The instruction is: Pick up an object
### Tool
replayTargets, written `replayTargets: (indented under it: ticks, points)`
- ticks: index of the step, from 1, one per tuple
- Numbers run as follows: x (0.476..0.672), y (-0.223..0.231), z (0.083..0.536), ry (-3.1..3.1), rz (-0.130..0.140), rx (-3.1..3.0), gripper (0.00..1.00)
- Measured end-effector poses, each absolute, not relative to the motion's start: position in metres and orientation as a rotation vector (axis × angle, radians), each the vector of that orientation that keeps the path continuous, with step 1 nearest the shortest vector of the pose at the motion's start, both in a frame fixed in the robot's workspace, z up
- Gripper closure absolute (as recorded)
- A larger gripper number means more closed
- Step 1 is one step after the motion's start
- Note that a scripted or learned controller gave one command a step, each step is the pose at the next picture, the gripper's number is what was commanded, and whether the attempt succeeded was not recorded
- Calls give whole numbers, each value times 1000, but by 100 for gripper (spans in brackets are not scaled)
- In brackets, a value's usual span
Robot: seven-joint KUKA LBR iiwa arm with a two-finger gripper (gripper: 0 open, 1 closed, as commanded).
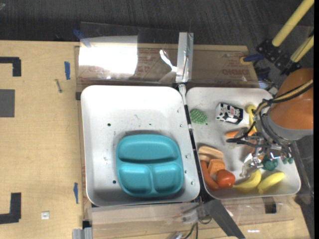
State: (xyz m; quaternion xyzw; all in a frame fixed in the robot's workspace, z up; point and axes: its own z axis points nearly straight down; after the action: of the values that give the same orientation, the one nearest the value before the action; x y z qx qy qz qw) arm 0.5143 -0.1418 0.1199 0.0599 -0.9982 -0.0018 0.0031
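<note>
At the near edge of the right bin, two bananas are seen lying beside a red tomato, with orange and tan pieces next to it. Just above the bananas the gripper is lowered into the bin; whether its jaws are wide or narrow cannot be told. A teal divided tray is set in the left bin. Farther back, a green netted item and a black-and-white toy are found.
</note>
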Motion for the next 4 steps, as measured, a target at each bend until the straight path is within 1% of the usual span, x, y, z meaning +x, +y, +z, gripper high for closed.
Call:
replayTargets:
  ticks: [1,2,3,4]
  points:
    - [608,-148,89,-3105,3,543,0]
    - [575,-121,90,-3138,3,308,0]
    - [580,-120,104,-3153,5,312,100]
    - [596,-192,155,-3065,8,740,100]
